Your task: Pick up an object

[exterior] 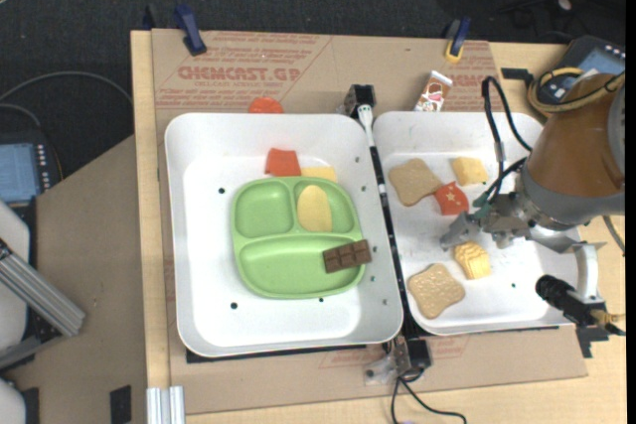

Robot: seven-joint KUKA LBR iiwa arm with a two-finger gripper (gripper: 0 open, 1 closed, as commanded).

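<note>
Arm (576, 164) over right bin (517, 308). Green plate (278, 263) in left bin (199, 213), well left of gripper. Gripper (475, 225) low in right bin, finger state unclear. Yellow block (472, 260) just below gripper, red piece (450, 200) just above-left.

We cannot make out the pincer (467, 231) fingers, blurred under the wrist; the arm (581, 154) behind it runs off-frame.
</note>
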